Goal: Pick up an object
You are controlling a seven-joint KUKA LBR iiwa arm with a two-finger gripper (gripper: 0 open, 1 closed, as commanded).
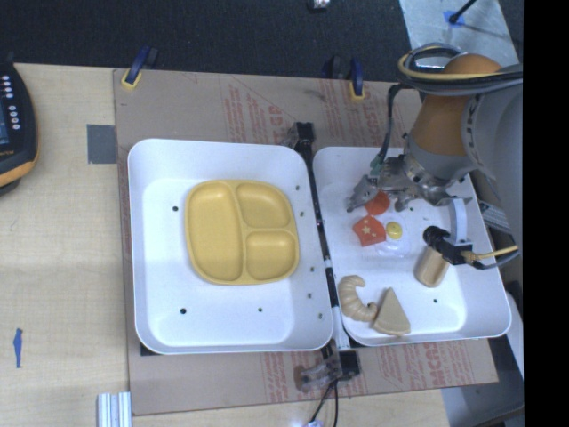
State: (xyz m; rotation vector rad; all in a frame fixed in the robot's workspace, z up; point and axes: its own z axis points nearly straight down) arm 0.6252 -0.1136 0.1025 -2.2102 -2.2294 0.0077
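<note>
Hand point(384, 194) of mine hangs low in the right bin point(498, 323), near its back edge, with my grey arm and its orange band point(437, 127) reaching in from the right above it. Whether it is clenched or released I cannot tell, because the wrist covers most of it from this high angle. A red piece point(378, 205) lies just at its tip, touching or nearly so, and nothing shows gripped.

Several small things share this bin, all candidates for picking. A second red piece point(368, 230) sits just in front of the first, with a small yellow piece point(394, 231) beside it. A tan block point(430, 268) rests further right, near a black cable point(449, 249). Along the front edge lie a curved beige piece point(355, 297) and a tan wedge point(390, 314), touching each other.

The left bin point(151, 238) holds a yellow divided plate point(241, 232), well apart from me. Both bins sit side by side on a cardboard sheet point(222, 105) clamped to the bench point(53, 265), likely so they stay put.

My position suggests I am going for the nearest red piece.
</note>
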